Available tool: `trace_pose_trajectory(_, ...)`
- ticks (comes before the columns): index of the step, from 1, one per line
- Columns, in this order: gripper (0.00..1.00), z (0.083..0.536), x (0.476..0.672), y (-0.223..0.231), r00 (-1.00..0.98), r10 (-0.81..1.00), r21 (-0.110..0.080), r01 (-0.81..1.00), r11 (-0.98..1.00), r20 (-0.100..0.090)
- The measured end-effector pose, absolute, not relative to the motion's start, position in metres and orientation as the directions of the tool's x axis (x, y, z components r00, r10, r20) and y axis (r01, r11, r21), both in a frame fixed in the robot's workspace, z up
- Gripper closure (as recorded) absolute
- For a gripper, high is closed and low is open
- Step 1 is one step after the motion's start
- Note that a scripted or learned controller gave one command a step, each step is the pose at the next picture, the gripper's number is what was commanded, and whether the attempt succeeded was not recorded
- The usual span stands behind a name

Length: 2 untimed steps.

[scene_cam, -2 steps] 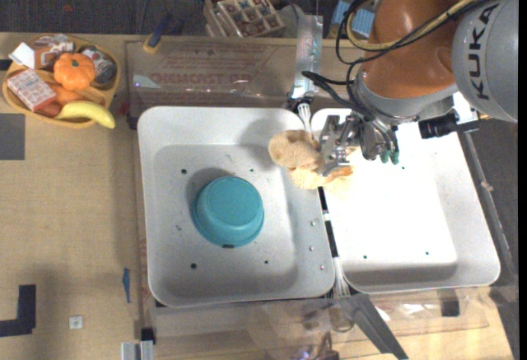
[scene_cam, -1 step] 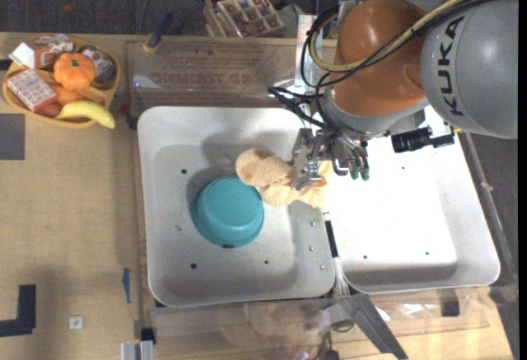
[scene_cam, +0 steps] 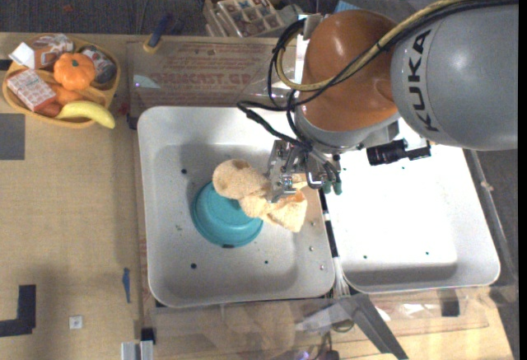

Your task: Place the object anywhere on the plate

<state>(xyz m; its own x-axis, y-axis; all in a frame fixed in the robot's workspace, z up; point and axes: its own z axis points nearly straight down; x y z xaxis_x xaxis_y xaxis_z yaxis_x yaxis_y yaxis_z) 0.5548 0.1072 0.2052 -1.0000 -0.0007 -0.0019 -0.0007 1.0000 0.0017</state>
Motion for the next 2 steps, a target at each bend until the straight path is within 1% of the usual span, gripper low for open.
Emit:
trace_pose_trajectory(1, 1.00, 0.2180, 0.5407, 0.1557, -1.000, 0.000, 0.003, 0.000, 1.000, -0.006)
trace_pose_trajectory(2, 0.00, 0.2182, 0.5408, 0.1556, -1.000, 0.000, 0.003, 0.000, 1.000, -0.006)
